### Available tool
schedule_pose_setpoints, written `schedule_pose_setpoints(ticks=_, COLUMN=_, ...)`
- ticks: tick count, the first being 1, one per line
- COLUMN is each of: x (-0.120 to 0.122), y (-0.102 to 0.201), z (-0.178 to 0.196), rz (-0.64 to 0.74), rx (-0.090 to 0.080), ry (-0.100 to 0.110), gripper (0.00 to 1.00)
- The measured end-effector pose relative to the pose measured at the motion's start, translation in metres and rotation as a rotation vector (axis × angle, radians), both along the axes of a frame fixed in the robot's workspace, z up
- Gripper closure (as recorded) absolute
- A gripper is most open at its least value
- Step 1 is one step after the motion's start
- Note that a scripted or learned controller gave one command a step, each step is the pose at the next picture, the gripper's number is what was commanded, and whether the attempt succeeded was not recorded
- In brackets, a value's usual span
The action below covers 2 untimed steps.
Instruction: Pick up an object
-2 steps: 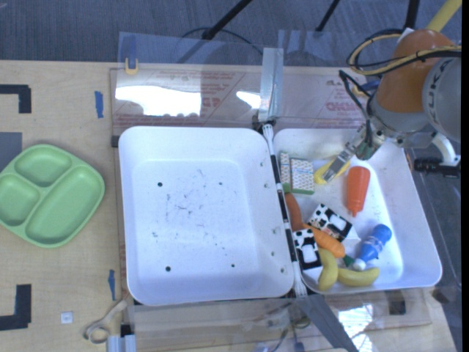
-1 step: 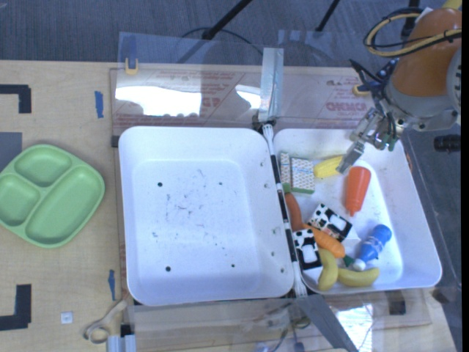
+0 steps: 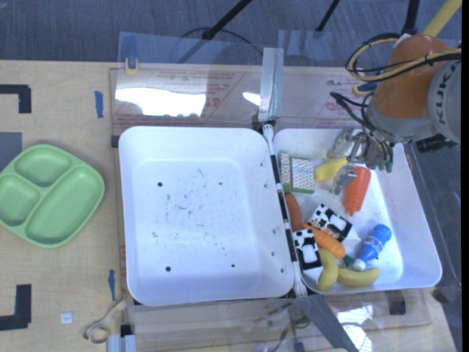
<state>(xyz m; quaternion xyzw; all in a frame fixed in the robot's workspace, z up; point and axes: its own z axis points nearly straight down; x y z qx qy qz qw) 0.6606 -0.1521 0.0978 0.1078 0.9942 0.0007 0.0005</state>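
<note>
My gripper (image 3: 360, 155) hangs over the back of the right bin (image 3: 418, 226), fingers apart and nothing held between them. Just below it lie a yellow toy (image 3: 330, 169) and an orange-red carrot-like toy (image 3: 357, 189), whose upper end sits right under the fingertips. Further forward in the same bin are a patterned box (image 3: 300, 173), a slim orange piece (image 3: 293, 208), two black-and-white blocks (image 3: 330, 221) (image 3: 306, 248), an orange carrot (image 3: 329, 243), a blue bottle (image 3: 374, 244) and two bananas (image 3: 357, 276) (image 3: 329, 270).
The left bin (image 3: 146, 160) is bare white plastic. A green divided plate (image 3: 47, 193) rests on the bench at far left. A clear screen and metal post (image 3: 271, 86) stand behind the bins. Cables loop over the arm's wrist (image 3: 407, 79).
</note>
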Motion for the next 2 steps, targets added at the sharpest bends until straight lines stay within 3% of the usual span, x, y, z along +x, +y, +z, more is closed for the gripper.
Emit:
schedule_pose_setpoints(ticks=1, x=0.003, y=-0.001, z=0.013, rz=-0.004, rx=0.001, ry=-0.014, gripper=1.00)
schedule_pose_setpoints(ticks=2, x=-0.004, y=0.008, z=0.100, rz=-0.029, rx=-0.001, ry=-0.009, gripper=1.00)
